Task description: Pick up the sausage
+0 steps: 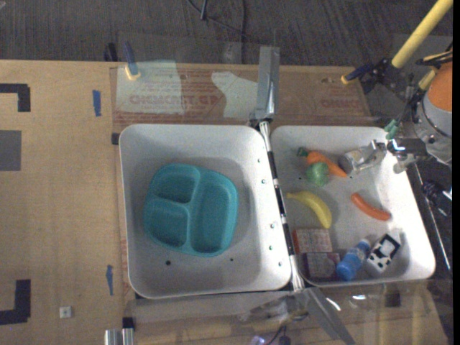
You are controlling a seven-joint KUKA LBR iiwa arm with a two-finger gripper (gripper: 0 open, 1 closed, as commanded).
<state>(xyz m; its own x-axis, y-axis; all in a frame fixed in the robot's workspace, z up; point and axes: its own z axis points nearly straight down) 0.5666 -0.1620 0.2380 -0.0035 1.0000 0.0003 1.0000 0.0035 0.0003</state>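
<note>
The sausage (371,206) lies free on the right bin's (420,264) floor at about six o'clock from the gripper (361,158), near it, long axis running ten to four; the gripper's state cannot be told

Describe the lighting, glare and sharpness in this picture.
Camera view: soft, even light with faint shadows under the teal plate; pale glare on the clear sheet behind the bins; the whole view is slightly soft, and the gripper near the sausage is blurred.

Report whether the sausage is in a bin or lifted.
In the bin: the sausage lies flat on the right bin's floor, apart from the end effector.
</note>
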